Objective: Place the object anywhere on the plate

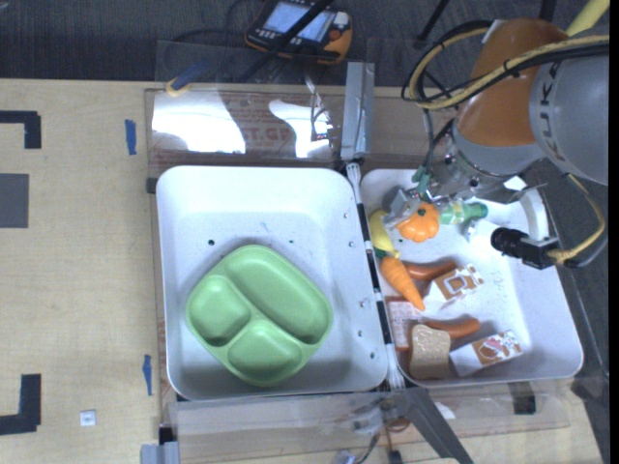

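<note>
The orange pumpkin-shaped toy (420, 226) sits in the upper left part of the right bin (551, 341), directly beneath the pincer (431, 204). Whether the pincer is released, clenched or grasping the toy cannot be told: the wrist and clutter hide that area.

Just left of the toy, a yellow piece (380, 232) lies against the bin's left wall. Below it, a carrot (399, 279) lies slanted, touching a brown sausage (431, 269). A small printed carton (460, 284) lies beside the sausage's right end. Further down, a slice of bread (430, 349) rests in the lower left of this bin, with a second sausage (462, 328) above it and another printed carton (493, 349) to its right. A green item (471, 212) lies right of the pumpkin toy, partly covered by the arm.

The green plate (257, 312), divided into three compartments, lies in the lower middle of the left bin (193, 201), well apart from the toy.

The grey arm with orange band (513, 75) enters from the upper right of the frame. Both bins stand on the bench (73, 288). A handheld control unit (295, 24) lies at top centre.
</note>
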### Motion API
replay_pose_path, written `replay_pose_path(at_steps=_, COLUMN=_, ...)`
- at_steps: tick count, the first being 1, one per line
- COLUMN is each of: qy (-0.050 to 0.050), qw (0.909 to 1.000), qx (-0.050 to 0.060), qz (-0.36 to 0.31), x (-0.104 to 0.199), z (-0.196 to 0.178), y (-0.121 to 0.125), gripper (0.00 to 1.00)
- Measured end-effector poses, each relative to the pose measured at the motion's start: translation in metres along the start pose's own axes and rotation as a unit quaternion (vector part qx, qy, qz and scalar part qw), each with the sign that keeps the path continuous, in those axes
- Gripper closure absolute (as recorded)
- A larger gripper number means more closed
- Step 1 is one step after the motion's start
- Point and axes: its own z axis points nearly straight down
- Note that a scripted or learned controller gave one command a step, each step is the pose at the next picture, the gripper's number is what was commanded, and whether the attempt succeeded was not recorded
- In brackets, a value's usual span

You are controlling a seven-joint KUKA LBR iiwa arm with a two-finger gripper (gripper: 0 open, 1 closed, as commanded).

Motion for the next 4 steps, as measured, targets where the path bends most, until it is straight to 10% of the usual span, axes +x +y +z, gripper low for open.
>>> replay_pose_path(at_steps=1, qy=0.001, qw=0.9871, qx=0.002, qz=-0.16, x=0.024, z=0.011, y=0.007, gripper=1.0)
replay_pose_path(at_steps=2, qy=0.002, qw=0.9718, qx=0.002, qz=-0.236, x=0.096, z=0.012, y=-0.093, gripper=1.0)
replay_pose_path(at_steps=3, qy=0.0, qw=0.8826, qx=-0.001, qz=-0.47, x=0.133, z=-0.026, y=-0.049, gripper=1.0)
replay_pose_path(at_steps=4, qy=0.0, qw=0.8828, qx=-0.001, qz=-0.47, x=0.134, z=-0.028, y=-0.02, gripper=1.0)
